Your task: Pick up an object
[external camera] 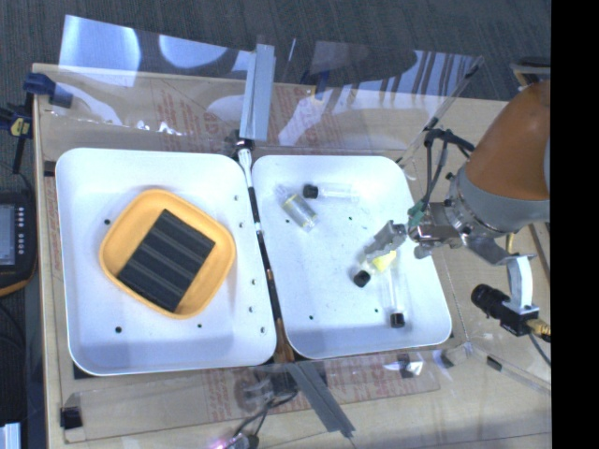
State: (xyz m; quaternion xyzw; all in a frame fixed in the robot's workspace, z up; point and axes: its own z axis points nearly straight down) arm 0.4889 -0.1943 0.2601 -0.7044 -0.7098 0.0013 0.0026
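My gripper [382, 243] reaches in from the right and hangs low over the right bin [318, 330], near its right side. Just below its tip lie a small yellow piece [383, 263] and a black cap [360, 276]. A clear tube with a black end [394, 304] lies toward the bin's front right. Two more clear tubes sit near the back of this bin: one is short [299, 211], and the other has a black cap [323, 193]. I see nothing held in the gripper.
The left bin [84, 344] holds an orange-yellow square dish [122, 227] with a black ridged block [168, 260] lying in it. A metal bar [255, 92] stands behind the gap between the bins. Cables and a black fitting [501, 309] sit right of the right bin.
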